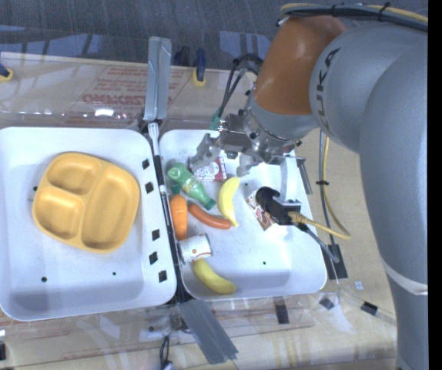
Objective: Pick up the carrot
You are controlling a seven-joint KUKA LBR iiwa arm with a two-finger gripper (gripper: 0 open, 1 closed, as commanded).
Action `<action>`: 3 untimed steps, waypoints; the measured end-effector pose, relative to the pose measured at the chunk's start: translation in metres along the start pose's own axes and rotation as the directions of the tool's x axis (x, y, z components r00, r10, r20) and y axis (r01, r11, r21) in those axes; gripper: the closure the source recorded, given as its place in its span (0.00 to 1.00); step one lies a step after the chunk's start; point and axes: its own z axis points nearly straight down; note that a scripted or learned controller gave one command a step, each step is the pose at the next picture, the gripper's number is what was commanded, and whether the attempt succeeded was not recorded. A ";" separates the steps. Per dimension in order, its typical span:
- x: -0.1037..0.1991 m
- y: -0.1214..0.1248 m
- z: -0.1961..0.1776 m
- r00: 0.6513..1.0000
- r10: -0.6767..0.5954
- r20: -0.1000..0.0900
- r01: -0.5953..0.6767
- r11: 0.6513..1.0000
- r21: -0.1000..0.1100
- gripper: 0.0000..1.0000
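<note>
A: In the camera view, where does the carrot [179, 215] lie?

B: In the right bin [307, 277], hard against its left wall, lengthwise along it; just above it is a green bottle-like toy [188, 183], and just below it a small white cup [197, 247] on its side.

A: What else shares that bin?

B: A thin orange-red item [209, 217] lies just right of the carrot, slanting down to the right; a yellow banana [229, 199] stands almost upright beside it, its lower tip touching that item; a second banana [212, 277] rests near the bin's front wall; a red-and-white packet [219, 168] sits near the back; a small dark packet [265, 213] lies toward the right.

A: And the arm?

B: It reaches in from the right, grey with its orange band above the wrist; the jaws [222, 154] hang over the back part of the right bin, well apart from the carrot; I cannot tell how wide they stand.

A: The left bin [13, 284]?

B: It bears a yellow divided plate [87, 200]; both bins rest side by side on the surface [359, 230].
</note>
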 end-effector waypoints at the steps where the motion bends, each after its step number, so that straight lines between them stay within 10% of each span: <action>1: 0.106 -0.002 0.002 0.974 0.228 -0.001 -0.228 0.974 -0.001 0.00; 2: 0.107 -0.002 -0.008 0.975 0.220 0.000 -0.220 0.975 0.003 1.00; 3: 0.125 0.036 -0.037 0.978 0.209 -0.001 -0.209 0.978 -0.001 1.00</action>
